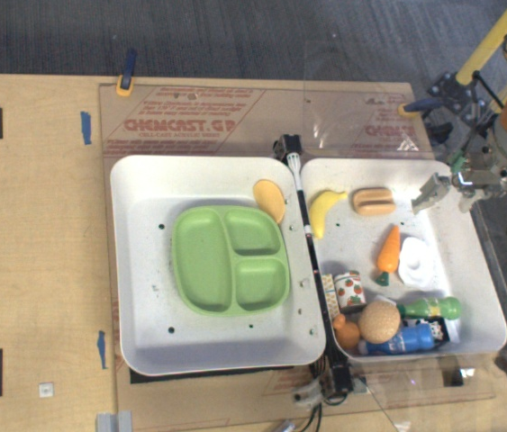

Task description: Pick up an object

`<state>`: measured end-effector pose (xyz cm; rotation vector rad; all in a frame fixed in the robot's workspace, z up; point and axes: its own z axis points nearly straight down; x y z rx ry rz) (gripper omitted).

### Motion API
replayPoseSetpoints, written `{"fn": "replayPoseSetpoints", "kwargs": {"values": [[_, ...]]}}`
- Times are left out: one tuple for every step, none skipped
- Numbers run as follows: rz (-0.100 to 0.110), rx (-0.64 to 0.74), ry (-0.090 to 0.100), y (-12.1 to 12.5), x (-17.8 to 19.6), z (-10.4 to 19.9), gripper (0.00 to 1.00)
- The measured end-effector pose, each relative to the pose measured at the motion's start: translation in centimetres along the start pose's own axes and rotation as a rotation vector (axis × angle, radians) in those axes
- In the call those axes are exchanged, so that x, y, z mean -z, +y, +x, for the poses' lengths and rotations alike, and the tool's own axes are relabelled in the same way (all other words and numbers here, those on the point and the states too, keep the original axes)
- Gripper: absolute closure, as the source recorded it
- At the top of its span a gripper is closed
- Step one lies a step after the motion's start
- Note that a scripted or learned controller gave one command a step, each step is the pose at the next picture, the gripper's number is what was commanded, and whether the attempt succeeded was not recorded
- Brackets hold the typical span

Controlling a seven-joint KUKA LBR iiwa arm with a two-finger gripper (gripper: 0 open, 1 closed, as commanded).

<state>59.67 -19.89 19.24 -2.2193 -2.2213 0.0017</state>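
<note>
Your gripper (pixel 433 190) hangs over the right bin's (pixel 487 282) far corner, grip unreadable; approach stage; next, drop toward the hotdog (pixel 374 202).

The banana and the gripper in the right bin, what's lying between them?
In the camera view, a hot dog bun lies between the banana and the gripper, on the floor of the right bin. Past the bun, bare white floor runs to the gripper.

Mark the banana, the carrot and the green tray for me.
banana (pixel 323 209), camera view, middle of its curved body.
carrot (pixel 389 250), camera view, middle of the orange root.
green tray (pixel 201 261), camera view, floor of its large left compartment.
</note>
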Motion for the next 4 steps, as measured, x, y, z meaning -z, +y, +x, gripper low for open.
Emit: {"fn": "replayPoseSetpoints", "kwargs": {"values": [[-0.011, 0.087, -0.004, -1.3, -9.5, 2.5, 0.0], [-0.012, -0.169, -0.003, -4.4, -10.3, 5.6, 0.0], [-0.019, -0.171, -0.009, -4.2, -9.1, 5.3, 1.0], [-0.007, 0.125, -0.001, -4.1, -0.7, 12.1, 1.0]]}}
